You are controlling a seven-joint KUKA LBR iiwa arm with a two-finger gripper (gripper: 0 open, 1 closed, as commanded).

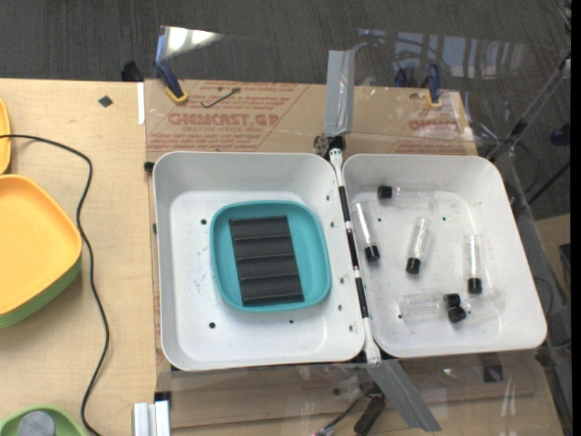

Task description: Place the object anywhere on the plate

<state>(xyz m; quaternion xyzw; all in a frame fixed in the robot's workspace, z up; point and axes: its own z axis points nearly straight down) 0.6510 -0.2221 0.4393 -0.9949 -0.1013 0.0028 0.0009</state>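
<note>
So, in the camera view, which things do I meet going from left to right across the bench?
Yellow plates → black cable → left white bin with the teal plate holding a black ridged block → right white bin with clear black-capped tubes.

Cut off at edges, faint against white

Yellow plates cropped by left edge; green round thing cropped at bottom left corner. Clear tubes in right bin nearly lost against white, outlines hard to follow, exact count uncertain. Print on brown board too blurred to read in full.
</note>
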